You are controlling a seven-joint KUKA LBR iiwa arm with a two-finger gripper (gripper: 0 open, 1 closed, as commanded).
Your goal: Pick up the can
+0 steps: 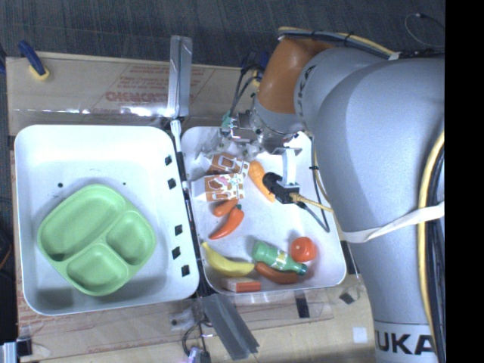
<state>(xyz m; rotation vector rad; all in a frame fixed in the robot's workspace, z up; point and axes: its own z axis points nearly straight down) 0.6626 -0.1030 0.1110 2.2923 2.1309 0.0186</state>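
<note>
A white and orange labelled container (224,181), which looks like the can, lies in the upper left part of the right bin (327,237). My gripper (239,136) hangs over the bin's far end, just above and slightly right of that container. The wrist hides the fingers, and I see nothing held between them. The grey arm with its orange band (283,70) covers the bin's far right corner.
Around the container lie a carrot (259,178), red peppers (228,221), a banana (227,262), a green bottle (278,258), a tomato (302,248) and a small reddish piece (238,285). The left bin (45,138) holds a green divided plate (94,239).
</note>
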